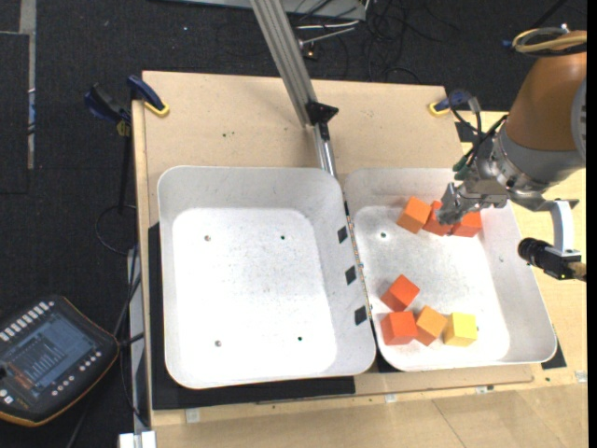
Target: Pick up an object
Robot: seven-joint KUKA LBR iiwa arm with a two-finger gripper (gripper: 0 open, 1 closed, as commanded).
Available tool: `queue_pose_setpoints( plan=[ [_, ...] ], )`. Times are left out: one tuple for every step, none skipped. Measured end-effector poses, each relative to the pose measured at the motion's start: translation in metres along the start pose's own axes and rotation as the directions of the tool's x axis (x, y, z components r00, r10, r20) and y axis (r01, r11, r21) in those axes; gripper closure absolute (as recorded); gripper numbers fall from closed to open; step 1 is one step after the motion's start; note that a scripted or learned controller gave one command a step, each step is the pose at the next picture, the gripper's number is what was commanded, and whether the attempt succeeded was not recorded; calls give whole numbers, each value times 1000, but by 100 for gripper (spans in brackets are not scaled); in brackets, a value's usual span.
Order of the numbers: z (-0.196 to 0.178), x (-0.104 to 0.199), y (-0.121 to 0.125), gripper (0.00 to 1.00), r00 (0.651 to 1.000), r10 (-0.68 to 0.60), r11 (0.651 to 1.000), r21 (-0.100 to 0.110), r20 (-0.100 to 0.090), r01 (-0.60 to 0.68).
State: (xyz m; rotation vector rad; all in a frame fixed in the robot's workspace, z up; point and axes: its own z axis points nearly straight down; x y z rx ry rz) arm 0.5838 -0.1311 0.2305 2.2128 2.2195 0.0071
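The right bin (522,329) holds several small blocks. An orange block (414,215) lies at its far side, with a red-orange block (465,224) just to its right. My gripper (451,215) reaches down between these two, right against the red-orange block, which it partly hides. Nearer the front lie a red-orange block (402,292), a red block (399,328), an orange block (431,325) and a yellow block (463,329) close together.
The left bin (177,278) sits beside the right one, their rims meeting at the middle. A slanted metal pole (284,49) crosses above the bench's far side. A teach pendant (47,357) lies at the lower left, off the bench.
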Motion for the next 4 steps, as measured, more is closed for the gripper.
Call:
queue_pose_setpoints(
  plan=[
    [-24,0,1,100,1000,0,1000,4,-1,0],
    [-30,56,-9,100,1000,-5,1000,7,-4,5],
    [-30,116,-26,100,1000,-6,1000,10,-5,6],
    [-27,171,-31,100,1000,-6,1000,9,-4,6]
  ],
)
